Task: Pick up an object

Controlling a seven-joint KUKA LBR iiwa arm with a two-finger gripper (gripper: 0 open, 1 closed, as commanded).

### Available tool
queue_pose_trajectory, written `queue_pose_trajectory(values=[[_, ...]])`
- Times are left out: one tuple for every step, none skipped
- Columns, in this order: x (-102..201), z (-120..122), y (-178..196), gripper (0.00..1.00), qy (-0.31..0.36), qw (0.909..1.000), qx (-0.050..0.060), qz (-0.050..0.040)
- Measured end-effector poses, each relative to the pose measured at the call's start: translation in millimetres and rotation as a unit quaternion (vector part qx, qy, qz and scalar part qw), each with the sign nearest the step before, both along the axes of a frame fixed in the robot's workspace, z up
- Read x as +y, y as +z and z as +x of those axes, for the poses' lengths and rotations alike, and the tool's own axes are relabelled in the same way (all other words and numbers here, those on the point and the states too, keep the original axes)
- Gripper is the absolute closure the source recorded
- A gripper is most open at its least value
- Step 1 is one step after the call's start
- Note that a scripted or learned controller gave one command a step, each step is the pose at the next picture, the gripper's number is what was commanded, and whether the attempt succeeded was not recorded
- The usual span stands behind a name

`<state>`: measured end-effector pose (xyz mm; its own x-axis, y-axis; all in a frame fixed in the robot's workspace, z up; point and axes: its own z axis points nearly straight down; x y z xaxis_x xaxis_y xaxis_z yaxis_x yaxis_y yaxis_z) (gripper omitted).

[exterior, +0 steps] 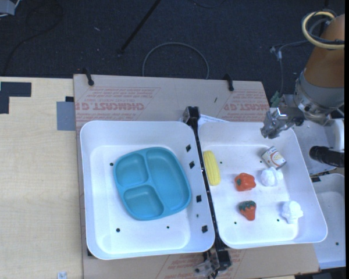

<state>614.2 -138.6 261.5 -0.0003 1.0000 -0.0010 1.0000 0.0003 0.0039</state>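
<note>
In the right bin (314,214) lie a yellow corn cob (211,167), an orange-red pepper (245,182), a strawberry (248,210), a small white carton with an orange label (273,157) and two white lumps (269,178) (291,211). My gripper (271,128) hangs over the bin's far right corner, above and behind the carton. Nothing shows between its fingers.
The left bin (99,156) holds a blue divided plate (152,182). A black divider (199,179) joins the two bins. Cardboard (163,97) lies under both. Black cables and dark floor are behind the bench.
</note>
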Motion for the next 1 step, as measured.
queue_pose_trajectory(values=[[54.5,3.0,4.9,1.00,0.002,1.0000,0.002,0.0013]])
